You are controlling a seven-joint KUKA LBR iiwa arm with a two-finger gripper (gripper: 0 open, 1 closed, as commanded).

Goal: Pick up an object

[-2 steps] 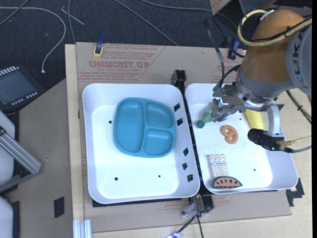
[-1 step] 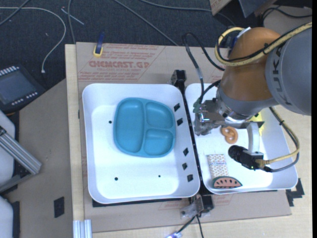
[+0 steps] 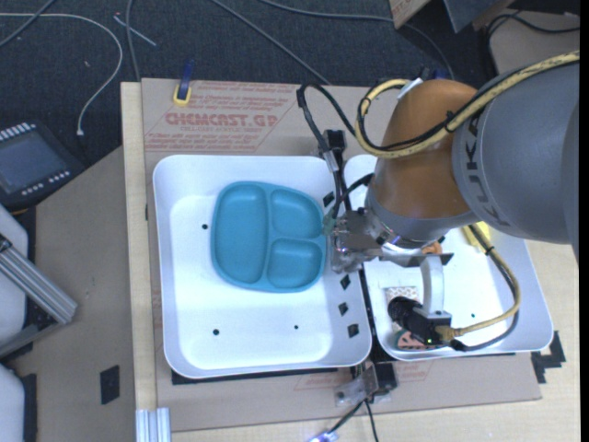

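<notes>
Under the arm [image 3: 515, 164], the tool [image 3: 339, 245], openness impossible to tell, sits beside the blue plate [image 3: 262, 236] in the left bin [image 3: 184, 274].

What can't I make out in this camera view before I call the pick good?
- Pincer, camera view: mostly under the wrist of the arm, so whether it has hold of the blue tray cannot be judged.
- Right bin, camera view: the arm covers most of its floor, and anything lying there is hidden.
- Dark specks on the floor of the left bin: too small to tell holes from marks.
</notes>
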